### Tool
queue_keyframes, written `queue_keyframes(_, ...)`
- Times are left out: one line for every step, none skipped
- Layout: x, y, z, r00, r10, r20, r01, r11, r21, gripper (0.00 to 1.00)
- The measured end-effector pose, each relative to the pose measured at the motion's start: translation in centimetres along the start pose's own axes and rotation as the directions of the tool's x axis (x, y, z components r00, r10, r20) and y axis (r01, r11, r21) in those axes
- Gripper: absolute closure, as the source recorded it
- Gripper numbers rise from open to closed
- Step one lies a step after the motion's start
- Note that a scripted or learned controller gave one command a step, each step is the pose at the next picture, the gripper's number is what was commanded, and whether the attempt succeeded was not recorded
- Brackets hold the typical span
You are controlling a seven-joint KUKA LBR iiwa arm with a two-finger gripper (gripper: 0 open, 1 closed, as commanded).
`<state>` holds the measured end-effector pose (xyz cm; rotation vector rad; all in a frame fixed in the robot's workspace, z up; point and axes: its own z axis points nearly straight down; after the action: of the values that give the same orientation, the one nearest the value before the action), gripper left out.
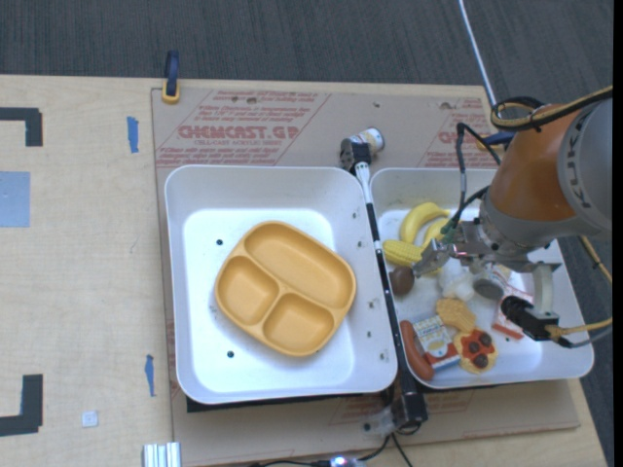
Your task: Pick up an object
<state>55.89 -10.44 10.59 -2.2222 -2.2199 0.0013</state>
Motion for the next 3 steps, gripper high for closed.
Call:
queue_keyframes(0.2,-1.4,1.5,1.0,0.007,0.013,-0.007,1.0,-0.016,0.0)
queue_keyframes(0.7,-4.1,1.9,1.0,0.002,0.003,-0.002,1.0,-0.007,0.0)
queue_keyframes(0.8,-4.0,0.9,1.0,0.002,0.003,-0.002,1.0,-0.01,1.0)
